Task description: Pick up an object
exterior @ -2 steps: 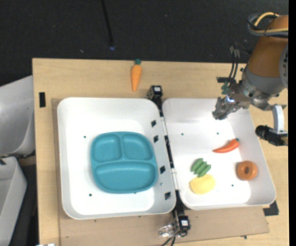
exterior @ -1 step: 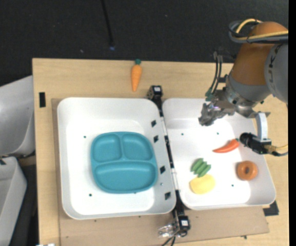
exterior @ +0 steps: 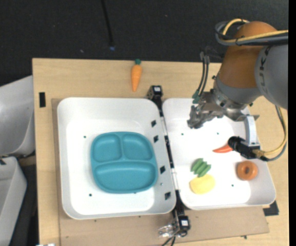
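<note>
On the wooden bench, two white bins sit side by side. Inside the left bin lies a teal divided plate, with bare floor all round it. Above the right bin, the arm reaches in from the right; its gripper hangs over the bin's open upper-left floor, whether spread or closed I cannot tell. Toward the near edge lie a yellow piece, a green piece, a brown ring and a red pepper. An orange carrot rests on the bench beyond the bins.
</note>
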Tool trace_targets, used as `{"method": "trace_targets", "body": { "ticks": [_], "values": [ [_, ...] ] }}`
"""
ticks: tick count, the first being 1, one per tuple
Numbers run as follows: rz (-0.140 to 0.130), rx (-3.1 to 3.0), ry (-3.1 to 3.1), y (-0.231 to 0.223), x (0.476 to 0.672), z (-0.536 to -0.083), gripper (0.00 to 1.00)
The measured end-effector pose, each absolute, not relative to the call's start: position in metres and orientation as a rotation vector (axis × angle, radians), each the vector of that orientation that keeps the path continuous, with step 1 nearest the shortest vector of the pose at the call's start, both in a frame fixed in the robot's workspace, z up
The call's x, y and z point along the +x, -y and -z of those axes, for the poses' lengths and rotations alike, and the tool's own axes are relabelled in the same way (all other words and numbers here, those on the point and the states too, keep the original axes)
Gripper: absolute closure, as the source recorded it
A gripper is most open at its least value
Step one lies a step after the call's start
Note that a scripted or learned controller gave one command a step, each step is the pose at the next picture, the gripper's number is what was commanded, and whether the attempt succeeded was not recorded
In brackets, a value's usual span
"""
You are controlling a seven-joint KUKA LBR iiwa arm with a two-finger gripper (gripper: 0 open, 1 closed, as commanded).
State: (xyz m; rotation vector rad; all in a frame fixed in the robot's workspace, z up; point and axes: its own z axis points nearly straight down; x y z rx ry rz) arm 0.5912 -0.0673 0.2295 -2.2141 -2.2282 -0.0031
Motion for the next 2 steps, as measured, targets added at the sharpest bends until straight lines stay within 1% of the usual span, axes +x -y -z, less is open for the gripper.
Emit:
{"method": "trace_targets", "body": {
  "ticks": [1,2],
  "values": [
    [-0.001,-2.216,2.226,0.024,0.574,-0.224,1.00],
    [0.002,-2.213,2.228,-0.021,0.547,-0.234,1.00]
  ]
}}
